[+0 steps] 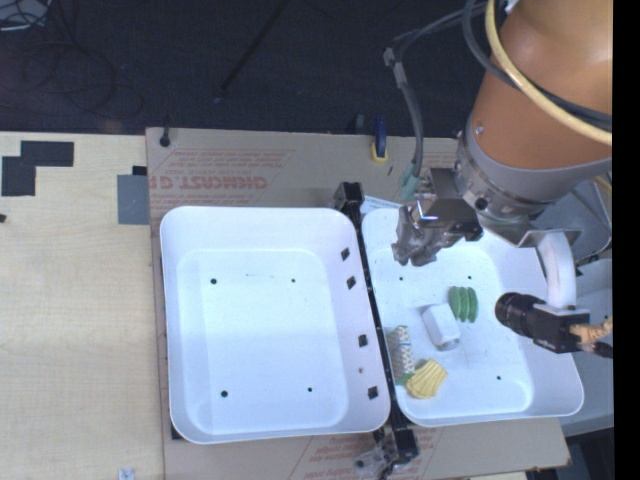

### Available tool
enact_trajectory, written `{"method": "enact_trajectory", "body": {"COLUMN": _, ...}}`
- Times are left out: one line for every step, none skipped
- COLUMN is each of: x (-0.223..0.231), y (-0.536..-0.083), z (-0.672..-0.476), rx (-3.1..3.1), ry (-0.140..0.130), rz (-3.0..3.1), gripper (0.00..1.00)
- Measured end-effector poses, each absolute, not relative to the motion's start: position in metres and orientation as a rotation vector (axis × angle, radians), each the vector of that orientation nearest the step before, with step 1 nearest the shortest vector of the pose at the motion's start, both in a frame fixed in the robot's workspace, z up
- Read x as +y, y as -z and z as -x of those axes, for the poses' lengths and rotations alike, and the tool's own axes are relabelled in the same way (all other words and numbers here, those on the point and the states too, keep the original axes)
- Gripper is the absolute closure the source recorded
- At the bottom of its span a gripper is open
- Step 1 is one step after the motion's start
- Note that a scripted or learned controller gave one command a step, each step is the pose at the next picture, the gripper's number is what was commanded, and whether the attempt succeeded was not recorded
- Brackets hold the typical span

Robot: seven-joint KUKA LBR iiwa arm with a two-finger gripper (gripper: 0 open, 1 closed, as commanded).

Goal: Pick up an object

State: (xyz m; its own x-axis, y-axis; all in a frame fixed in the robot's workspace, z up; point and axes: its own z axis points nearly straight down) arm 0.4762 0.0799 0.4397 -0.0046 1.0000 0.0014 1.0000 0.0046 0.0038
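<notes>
While no pick is yet made, we record: end effector (418,244) over the right bin's (510,393) eleven o'clock corner, spread or pressed together we cannot tell; green piece (463,303), white block (440,325), yellow piece (427,379) lying toward five o'clock, all ungrasped.

Gry arm (510,173), orng band (555,58), metal hand (413,255)

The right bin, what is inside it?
A green piece, a white block, a yellow piece and a grey striped thing. The arm covers the bin at its far corner, so anything there is hidden.
</notes>
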Motion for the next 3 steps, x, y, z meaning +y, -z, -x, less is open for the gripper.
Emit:
{"method": "enact_trajectory", "body": {"x": 0.103, "y": -0.474, "z": -0.476, "rx": 2.225, "ry": -0.001, "rz": -2.218, "gripper": 1.00}}
{"method": "enact_trajectory", "body": {"x": 0.141, "y": -0.541, "z": -0.517, "rx": 2.223, "ry": -0.006, "rz": -2.216, "gripper": 1.00}}
{"method": "enact_trajectory", "body": {"x": 0.122, "y": -0.393, "z": -0.516, "rx": 2.225, "ry": 0.027, "rz": -2.230, "gripper": 1.00}}
